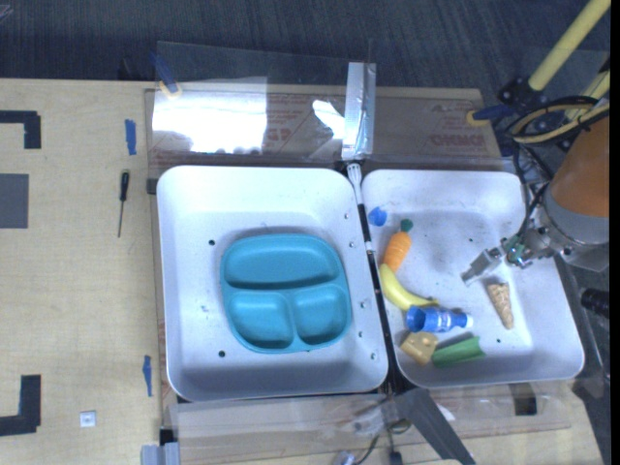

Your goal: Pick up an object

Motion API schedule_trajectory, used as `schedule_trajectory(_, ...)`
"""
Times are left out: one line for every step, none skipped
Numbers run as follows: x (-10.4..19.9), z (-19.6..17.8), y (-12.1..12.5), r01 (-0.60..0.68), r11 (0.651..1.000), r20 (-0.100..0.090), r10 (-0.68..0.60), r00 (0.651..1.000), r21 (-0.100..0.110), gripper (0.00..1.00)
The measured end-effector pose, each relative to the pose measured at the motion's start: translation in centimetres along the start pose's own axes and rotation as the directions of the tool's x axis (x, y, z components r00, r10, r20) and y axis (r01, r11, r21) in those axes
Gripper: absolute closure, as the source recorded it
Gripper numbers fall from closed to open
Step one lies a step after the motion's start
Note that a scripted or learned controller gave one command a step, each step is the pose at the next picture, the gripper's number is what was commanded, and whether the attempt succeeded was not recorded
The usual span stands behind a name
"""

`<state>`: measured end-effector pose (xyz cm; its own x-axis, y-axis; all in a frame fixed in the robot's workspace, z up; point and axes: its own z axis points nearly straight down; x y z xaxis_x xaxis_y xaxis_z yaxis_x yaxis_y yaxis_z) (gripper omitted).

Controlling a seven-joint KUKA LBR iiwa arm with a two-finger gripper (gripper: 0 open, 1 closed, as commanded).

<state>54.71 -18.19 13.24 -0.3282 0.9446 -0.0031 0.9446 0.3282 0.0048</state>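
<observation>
My gripper [487, 265] hangs over the right part of the right bin [465, 197], its fingers spread open with nothing between them. Just below it lies a tan cone-shaped piece [501, 302]. Along the bin's left side sit an orange carrot [396, 248], a yellow banana [395, 288], a blue bottle [438, 319], a green block [456, 351] and a tan wedge [418, 346]. A small blue piece [377, 217] lies near the bin's upper left corner.
The left bin [189, 211] holds a blue divided tray [285, 291]. A clear plastic sheet [252, 114] stands behind the bins. The arm's orange band [588, 177] is at the right edge, with cables [542, 114] above it.
</observation>
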Motion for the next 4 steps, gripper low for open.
schedule_trajectory(-2.4,3.8,-2.5,0.032,0.999,-0.003,-0.032,0.999,-0.002,0.00)
schedule_trajectory(-2.5,2.8,-2.4,0.030,1.000,-0.001,-0.030,1.000,-0.003,1.00)
schedule_trajectory(5.0,-4.8,1.3,-0.224,0.974,-0.001,0.224,0.974,0.002,1.00)
schedule_trajectory(12.5,-5.2,4.1,-0.497,0.868,-0.001,0.497,0.868,0.005,1.00)
